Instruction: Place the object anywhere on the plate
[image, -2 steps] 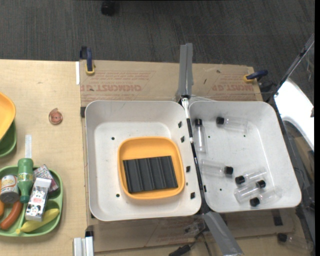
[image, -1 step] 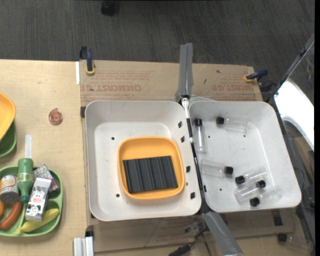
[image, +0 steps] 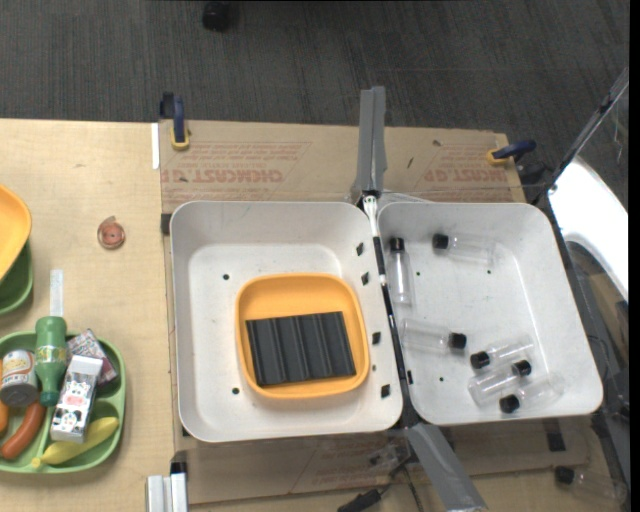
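Camera view: dark grey ribbed slab lying flat on orange rounded-square plate, inside left white bin. Clear black-capped vials scattered across right white bin. Placement seemingly done; nothing further called for, probably.

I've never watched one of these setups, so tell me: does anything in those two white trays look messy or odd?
Slightly. In the right bin, several clear vials with black caps lie on their sides, scattered at different angles. In the left bin, the orange plate sits neatly, already carrying a dark ribbed block. Nothing looks spilled or broken.
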